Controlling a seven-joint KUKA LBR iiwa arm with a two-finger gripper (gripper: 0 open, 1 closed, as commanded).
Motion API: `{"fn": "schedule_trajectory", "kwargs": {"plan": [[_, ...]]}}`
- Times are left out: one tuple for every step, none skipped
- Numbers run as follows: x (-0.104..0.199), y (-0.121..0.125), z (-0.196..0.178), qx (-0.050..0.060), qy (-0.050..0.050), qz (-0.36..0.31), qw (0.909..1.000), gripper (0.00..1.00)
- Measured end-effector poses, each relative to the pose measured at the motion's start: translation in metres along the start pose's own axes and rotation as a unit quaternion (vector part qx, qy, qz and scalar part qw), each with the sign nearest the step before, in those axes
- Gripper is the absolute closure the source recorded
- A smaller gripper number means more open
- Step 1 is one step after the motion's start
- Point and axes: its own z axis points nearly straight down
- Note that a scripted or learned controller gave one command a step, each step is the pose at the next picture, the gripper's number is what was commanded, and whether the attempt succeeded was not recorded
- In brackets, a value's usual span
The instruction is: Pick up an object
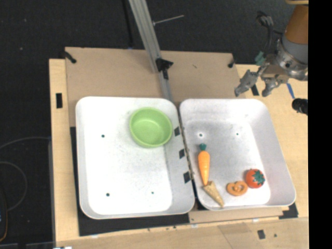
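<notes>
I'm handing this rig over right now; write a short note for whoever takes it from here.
Gripper: open, holding nothing, above the back right corner of the right bin.
Right bin: toy carrot by the left wall, cone-shaped piece at its tip, small orange piece, toy tomato near the front.
Left bin: green bowl.
Done: nothing picked.
Left: descend, grasp one object, lift.

Right bin [259, 113] open except 4 toys [228, 183] crowding its near wall
</notes>
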Motion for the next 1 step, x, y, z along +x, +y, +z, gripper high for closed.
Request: {"fn": "schedule_trajectory", "kwargs": {"plan": [[-0.0008,-0.0002,-0.0001,0.0,-0.001,0.0,1.0,0.0]]}}
